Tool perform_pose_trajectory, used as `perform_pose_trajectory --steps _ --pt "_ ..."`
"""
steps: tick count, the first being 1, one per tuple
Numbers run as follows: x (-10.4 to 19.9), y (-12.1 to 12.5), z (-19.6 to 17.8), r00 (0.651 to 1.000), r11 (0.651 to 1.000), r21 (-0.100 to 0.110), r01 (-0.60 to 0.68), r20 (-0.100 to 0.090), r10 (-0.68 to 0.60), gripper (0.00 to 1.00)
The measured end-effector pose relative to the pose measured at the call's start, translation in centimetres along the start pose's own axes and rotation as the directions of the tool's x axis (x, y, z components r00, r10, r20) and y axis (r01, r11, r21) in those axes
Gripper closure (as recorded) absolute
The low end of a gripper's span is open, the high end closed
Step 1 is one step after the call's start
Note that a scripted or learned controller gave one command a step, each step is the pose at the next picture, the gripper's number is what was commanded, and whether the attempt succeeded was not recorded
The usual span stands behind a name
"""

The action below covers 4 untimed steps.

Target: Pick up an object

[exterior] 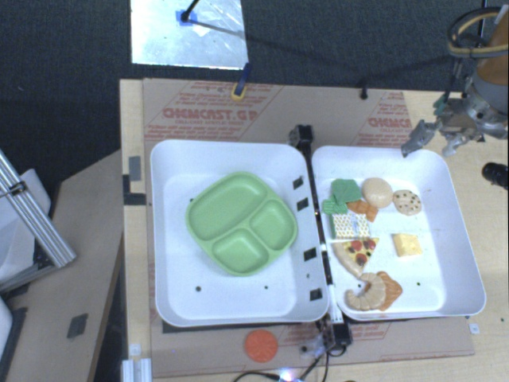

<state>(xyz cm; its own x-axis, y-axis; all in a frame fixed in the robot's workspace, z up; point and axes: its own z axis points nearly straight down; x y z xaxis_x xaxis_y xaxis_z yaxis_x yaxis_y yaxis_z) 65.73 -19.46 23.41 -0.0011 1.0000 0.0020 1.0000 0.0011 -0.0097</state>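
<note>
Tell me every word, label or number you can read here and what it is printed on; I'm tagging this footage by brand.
"CHEMCAST GP", red letters, blurred but readable, on the brown sheet behind the left bin.
A matching red print on the same sheet behind the right bin is too blurred and cut off to read.
No readable text on the green plate or the toy foods.

A: Bins (445, 213) looked like smooth white plastic, faint sheen. Divided plate (241, 223) was pale green plastic, matt.

B: Noted. Cardboard sheet (262, 110) under them was dull brown, printed red. Desk (95, 213) read as pale matt wood or laminate. Foil-like square (188, 21) up top was shiny and crinkled.

A: Hand (436, 136) looked like grey metal.
</note>
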Motion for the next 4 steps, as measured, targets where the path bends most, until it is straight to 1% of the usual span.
perform_pose_trajectory --steps 1,2,3,4 --pt "0.1 0.2 -0.8 1.000 1.000 -0.012 0.003 0.003 -0.003 0.00" --pt "0.2 1.3 4.2 1.000 1.000 -0.009 0.006 0.002 -0.006 0.00" --pt "1.1 0.9 9.9 1.000 1.000 -0.008 0.006 0.002 -0.006 0.00" --pt "1.1 1.0 15.0 1.000 1.000 -0.011 0.007 0.003 -0.007 0.00"
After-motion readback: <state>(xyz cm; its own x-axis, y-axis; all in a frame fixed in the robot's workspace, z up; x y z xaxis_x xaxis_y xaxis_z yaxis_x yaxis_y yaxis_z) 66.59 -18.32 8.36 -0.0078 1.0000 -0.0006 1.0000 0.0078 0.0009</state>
